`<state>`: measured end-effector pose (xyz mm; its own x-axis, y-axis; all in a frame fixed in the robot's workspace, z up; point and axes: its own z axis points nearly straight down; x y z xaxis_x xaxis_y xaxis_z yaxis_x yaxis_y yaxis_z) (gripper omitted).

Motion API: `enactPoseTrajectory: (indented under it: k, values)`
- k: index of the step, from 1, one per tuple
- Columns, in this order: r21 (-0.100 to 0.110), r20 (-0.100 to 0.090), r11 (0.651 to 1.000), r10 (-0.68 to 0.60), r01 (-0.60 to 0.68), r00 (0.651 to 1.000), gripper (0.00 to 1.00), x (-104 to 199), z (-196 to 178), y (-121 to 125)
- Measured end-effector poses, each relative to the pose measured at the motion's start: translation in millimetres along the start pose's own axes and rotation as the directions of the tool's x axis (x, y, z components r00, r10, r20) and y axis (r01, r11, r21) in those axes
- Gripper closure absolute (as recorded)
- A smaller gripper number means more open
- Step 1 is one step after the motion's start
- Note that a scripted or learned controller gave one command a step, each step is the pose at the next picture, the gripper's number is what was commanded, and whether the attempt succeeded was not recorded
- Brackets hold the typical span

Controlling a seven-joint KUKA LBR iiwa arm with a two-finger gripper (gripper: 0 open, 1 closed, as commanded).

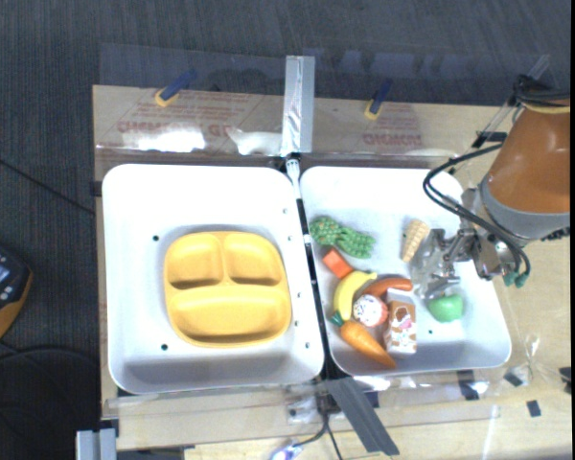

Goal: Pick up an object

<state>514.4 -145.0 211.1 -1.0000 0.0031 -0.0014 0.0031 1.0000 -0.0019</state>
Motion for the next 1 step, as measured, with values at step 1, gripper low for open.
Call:
enactPoseTrajectory:
  k: [1]
  values:
    - [0.001,0.002,1.0,0.002,-0.002,1.0,0.0,1.8,115.2,31.1]
